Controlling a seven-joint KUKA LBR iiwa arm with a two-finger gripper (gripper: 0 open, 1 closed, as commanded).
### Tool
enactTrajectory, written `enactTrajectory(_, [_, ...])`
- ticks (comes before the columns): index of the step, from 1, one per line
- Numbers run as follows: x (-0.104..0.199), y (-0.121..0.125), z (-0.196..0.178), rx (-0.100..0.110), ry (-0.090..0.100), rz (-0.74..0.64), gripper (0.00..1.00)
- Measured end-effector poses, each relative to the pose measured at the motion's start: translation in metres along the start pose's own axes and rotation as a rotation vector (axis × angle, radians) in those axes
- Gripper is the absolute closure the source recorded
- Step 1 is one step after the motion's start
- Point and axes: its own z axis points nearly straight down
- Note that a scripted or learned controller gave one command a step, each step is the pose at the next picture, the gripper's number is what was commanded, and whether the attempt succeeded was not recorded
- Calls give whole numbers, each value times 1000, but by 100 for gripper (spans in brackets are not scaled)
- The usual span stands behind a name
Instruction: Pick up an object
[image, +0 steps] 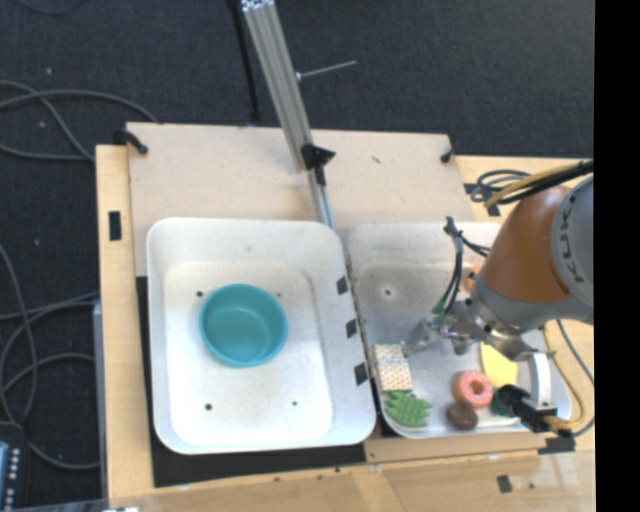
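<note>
The checkered block (392, 368) lies against the left wall of the right bin (400, 262), just beside your tool (438, 335) (how wide the tool stands I cannot tell). Centre over the block before you descend, and stay clear of the green leafy piece (407, 407) close by and the pink doughnut (472, 388) near it.

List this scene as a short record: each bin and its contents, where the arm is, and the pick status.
left bin: one teal bowl, upright
right bin: patterned block, green piece, pink ring, brown piece, yellow piece, all clustered at its near end
arm: reaches in from the right, over the right bin
gripper: above the right bin, between the patterned block and the yellow piece
pick status: no object seen held
</note>
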Motion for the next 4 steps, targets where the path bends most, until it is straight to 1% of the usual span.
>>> enactTrajectory(1, [-1,3,29,-9,2,0,0])
enactTrajectory(2, [-1,4,17,-15,4,5,100])
enactTrajectory(3, [-7,5,-27,-12,0,-2,100])
enactTrajectory(4, [-3,3,-89,-14,0,-6,100])
